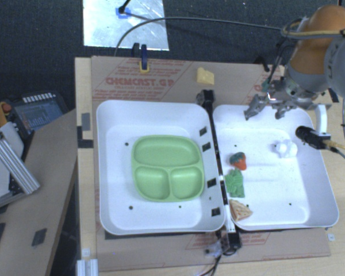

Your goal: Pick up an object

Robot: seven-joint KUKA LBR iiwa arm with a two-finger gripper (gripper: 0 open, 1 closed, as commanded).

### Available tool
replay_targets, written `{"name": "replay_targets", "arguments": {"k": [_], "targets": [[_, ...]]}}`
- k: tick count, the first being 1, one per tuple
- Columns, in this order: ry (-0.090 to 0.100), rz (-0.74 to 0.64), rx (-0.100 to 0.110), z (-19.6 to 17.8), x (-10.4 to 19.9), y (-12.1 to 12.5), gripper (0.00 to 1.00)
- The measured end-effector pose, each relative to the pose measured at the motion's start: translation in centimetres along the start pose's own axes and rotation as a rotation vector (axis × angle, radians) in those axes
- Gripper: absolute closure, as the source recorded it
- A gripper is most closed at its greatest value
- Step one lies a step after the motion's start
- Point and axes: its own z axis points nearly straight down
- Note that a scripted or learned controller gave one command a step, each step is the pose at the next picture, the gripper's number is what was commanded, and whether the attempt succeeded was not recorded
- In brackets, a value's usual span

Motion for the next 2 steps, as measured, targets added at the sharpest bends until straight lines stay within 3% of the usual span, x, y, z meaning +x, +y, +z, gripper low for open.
{"name": "replay_targets", "arguments": {"k": [2], "targets": [[0.000, -0.002, 0.002, 10.6, -0.8, 0.3, 0.00]]}}
